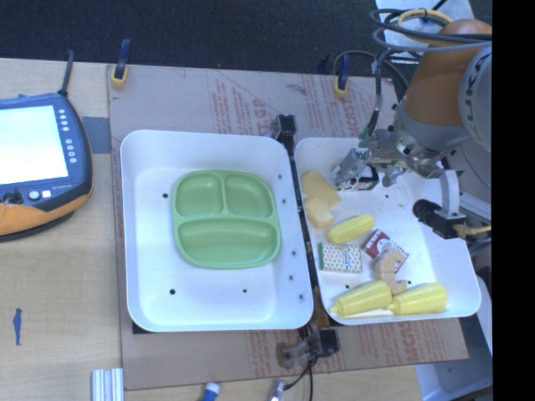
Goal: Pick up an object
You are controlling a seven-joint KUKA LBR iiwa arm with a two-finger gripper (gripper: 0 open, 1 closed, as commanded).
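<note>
Corn cob [351,228] lies mid-bin, apart from hand [351,174], whose grip state I cannot tell.

In the right bin [456,261] we see yellow corn cobs: one [351,228] lying mid-bin, two [363,298] [420,299] end to end along the near edge. Pale yellow pieces [318,197] lie by the left wall, a small patterned packet [341,258] and red-white wrapper [377,244] between.

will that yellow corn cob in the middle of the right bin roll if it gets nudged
Probably: the corn cob looks rounded and elongated, so it may roll sideways. Its tapered ends could make it pivot. It looks like smooth plastic, possibly slippery.
</note>
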